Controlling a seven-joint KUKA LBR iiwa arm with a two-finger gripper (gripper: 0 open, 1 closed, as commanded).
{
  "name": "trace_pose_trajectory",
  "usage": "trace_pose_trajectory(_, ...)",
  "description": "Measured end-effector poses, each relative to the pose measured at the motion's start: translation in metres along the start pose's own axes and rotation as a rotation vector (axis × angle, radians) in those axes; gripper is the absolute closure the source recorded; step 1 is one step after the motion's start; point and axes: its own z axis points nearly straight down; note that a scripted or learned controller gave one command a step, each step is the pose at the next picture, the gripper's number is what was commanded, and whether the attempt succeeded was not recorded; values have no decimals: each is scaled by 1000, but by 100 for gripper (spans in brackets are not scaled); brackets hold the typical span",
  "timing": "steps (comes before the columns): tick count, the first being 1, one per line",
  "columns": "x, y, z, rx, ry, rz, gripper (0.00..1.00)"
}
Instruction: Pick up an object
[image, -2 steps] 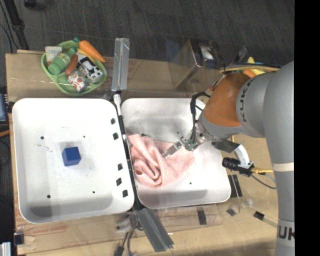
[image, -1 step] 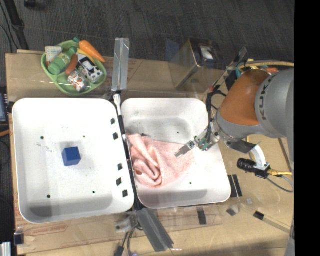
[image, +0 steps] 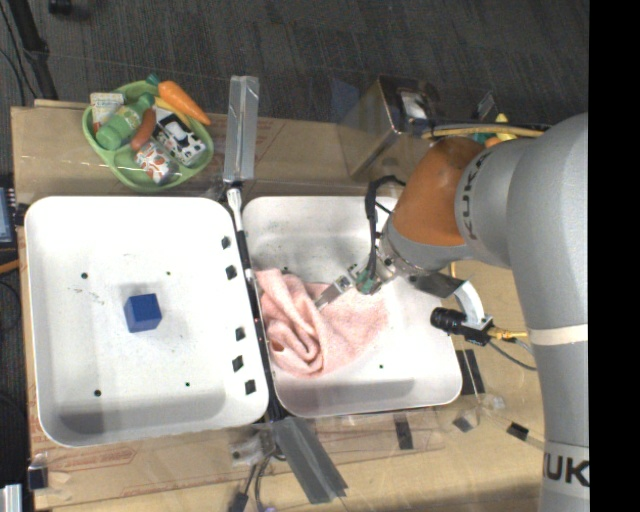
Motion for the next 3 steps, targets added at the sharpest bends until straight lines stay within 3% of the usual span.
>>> trace_pose_trajectory(1, -60, 36, -30, -3, -3, 81, 0)
trace_pose_trajectory(2, -38, -2, -15, 1, 1, -3, 0)
trace_pose_trajectory(3, -25, -27, -16, 1, 1, -1, 0)
